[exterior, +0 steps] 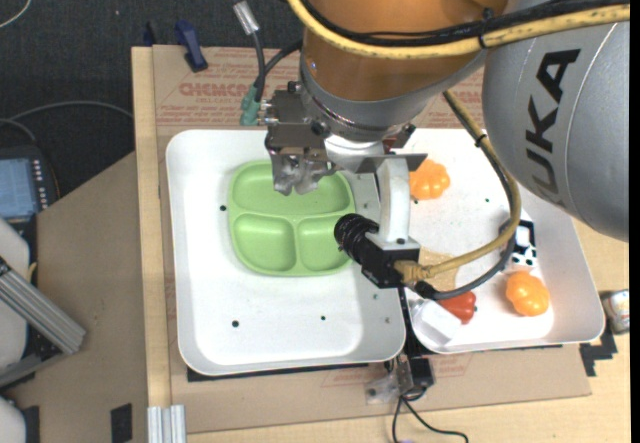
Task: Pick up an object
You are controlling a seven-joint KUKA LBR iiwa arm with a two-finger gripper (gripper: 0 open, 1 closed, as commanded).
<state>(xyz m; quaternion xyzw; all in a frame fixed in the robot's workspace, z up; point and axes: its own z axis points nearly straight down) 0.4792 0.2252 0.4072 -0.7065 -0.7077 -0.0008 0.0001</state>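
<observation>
A light green divided plate lies in the left white bin. My gripper hangs over the plate's far compartment, close to its surface; nothing shows in its grasp. In the right bin lie an orange piece near the far side, a second orange piece at the near right, a red piece at the near left corner, and a small black-and-white item. The arm's orange band and grey body hide much of the right bin's far part.
A black fitting with a yellowish cable hangs from the arm over the divider between the bins. Both bins rest on a brown cardboard sheet. Dark cloth and cables lie at the far left.
</observation>
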